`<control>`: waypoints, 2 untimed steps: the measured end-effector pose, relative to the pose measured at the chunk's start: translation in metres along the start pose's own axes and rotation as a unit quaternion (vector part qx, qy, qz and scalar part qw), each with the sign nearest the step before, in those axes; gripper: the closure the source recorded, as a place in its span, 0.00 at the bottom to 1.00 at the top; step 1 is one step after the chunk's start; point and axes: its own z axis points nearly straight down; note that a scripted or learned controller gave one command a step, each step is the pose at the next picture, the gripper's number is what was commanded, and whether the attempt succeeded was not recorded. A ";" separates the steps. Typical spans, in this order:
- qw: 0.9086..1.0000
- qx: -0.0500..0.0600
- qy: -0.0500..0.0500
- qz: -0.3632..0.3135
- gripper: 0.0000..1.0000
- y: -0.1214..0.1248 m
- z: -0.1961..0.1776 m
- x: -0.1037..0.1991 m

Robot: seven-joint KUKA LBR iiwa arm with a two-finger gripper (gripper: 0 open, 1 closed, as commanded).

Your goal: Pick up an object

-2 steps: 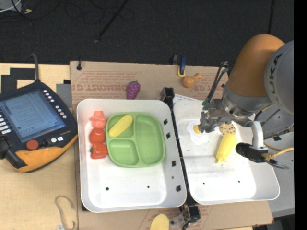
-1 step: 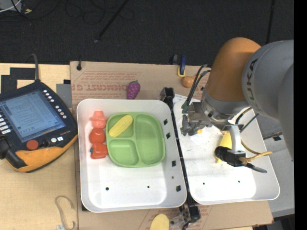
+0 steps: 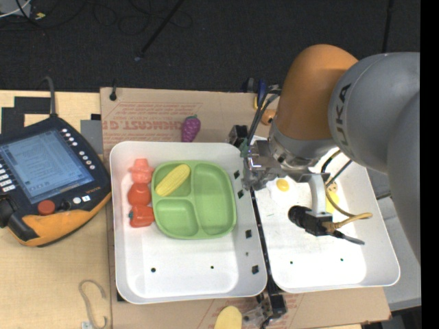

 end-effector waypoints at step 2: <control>1.000 0.002 -0.001 0.001 1.00 -0.001 0.020 -0.001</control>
